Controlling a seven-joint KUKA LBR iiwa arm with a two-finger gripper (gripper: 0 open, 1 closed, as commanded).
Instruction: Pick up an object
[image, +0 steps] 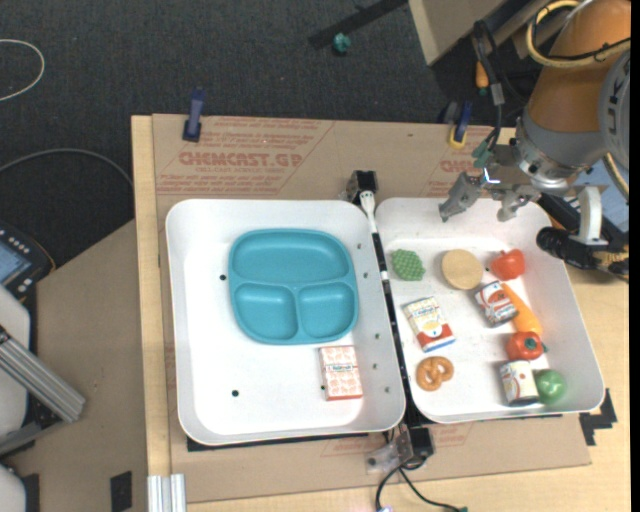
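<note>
Gripper (486, 200) spread open above right bin (590, 352); carrot (522, 310) lies pointing lower right

Even, bright overhead light falls on the scene, leaving the white bins (200, 300) nearly blown out with soft glare, faint shadows under the teal tray (293, 285), dark floor top left, and slight softness and graininess throughout.

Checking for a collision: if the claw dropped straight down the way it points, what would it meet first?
Probably bare floor of the right bin near its far edge; the claw hangs open above it, depth uncertain.
</note>
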